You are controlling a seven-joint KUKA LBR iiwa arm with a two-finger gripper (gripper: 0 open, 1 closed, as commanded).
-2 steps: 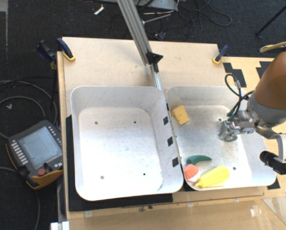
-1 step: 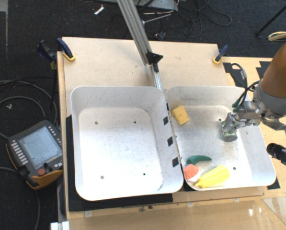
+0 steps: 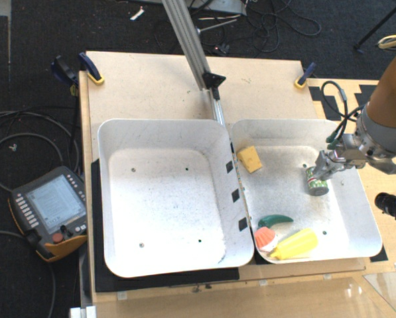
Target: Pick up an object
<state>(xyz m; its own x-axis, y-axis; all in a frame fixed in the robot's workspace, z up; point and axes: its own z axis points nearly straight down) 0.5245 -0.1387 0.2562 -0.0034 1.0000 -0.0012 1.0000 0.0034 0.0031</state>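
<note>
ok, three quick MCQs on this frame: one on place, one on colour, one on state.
1. Which bin holds the objects?
A. left bin
B. right bin
C. both

2. What colour is the block nearest the divider?
A. tan-yellow
B. blue
C. black

3. Where is the gripper?
A. over the left bin
B. off the bench
C. low inside the right bin

Answers:
1 B, since the right bin holds every loose object.
2 A, as the block is tan-yellow.
3 C, because the gripper sits low in the right bin at a small grey-green object.
</note>
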